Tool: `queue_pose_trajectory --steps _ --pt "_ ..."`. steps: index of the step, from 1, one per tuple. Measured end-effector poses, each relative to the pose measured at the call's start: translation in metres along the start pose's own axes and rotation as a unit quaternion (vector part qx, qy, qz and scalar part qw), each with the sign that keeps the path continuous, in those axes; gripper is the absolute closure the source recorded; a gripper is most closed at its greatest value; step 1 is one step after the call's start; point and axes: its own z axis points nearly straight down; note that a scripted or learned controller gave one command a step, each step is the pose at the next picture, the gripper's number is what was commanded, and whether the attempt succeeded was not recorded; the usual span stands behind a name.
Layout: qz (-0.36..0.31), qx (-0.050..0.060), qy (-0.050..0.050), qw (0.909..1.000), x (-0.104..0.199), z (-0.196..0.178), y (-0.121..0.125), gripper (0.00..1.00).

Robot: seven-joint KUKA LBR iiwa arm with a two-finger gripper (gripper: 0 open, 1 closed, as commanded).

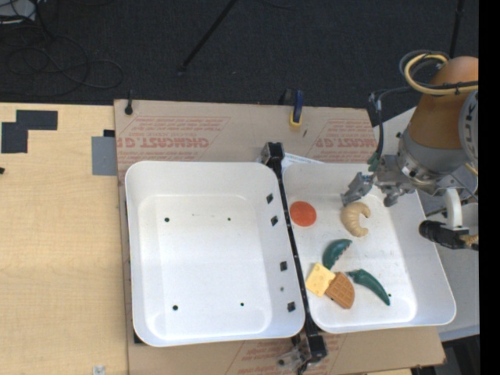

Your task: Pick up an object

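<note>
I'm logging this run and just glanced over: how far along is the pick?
Done: the gripper has been brought over the right bin, just above the croissant. In hand: nothing shows between its fingers; it hangs open. Left: closing on an item and lifting it. The croissant, orange disc, two green pieces, yellow block and waffle piece all lie in the bin.
</note>
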Motion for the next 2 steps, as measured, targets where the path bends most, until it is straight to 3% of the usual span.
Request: queue_pose_trajectory --steps 1,2 --pt "0.001 0.002 0.0 1.0 -0.029 0.101 -0.004 0.0" --pt "-0.002 -0.002 0.001 1.0 0.036 0.1 0.036 0.0"
